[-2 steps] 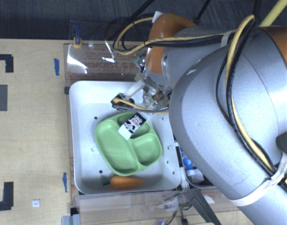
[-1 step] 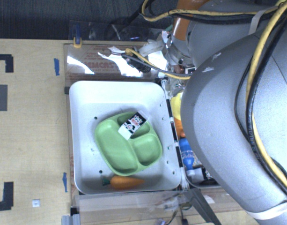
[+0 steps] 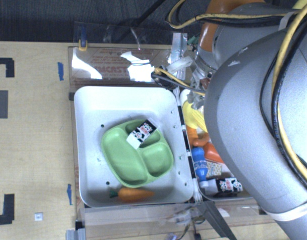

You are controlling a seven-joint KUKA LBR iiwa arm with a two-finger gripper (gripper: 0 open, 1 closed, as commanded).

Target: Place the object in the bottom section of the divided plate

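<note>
A green divided plate lies in the left white bin. A small white carton with black cow spots rests tilted on the plate's upper section, across the ridge there. An orange carrot with a green top lies on the bin floor just below the plate, touching nothing on it. My gripper hangs at the end of the grey arm above the far edge where the two bins meet, well away from the plate, its tip lost among cables and glare.
The right bin is mostly covered by my arm; a yellow item, an orange item, a blue-capped bottle and another cow-spotted carton show along its left side. A glossy sheet lies behind the bins.
</note>
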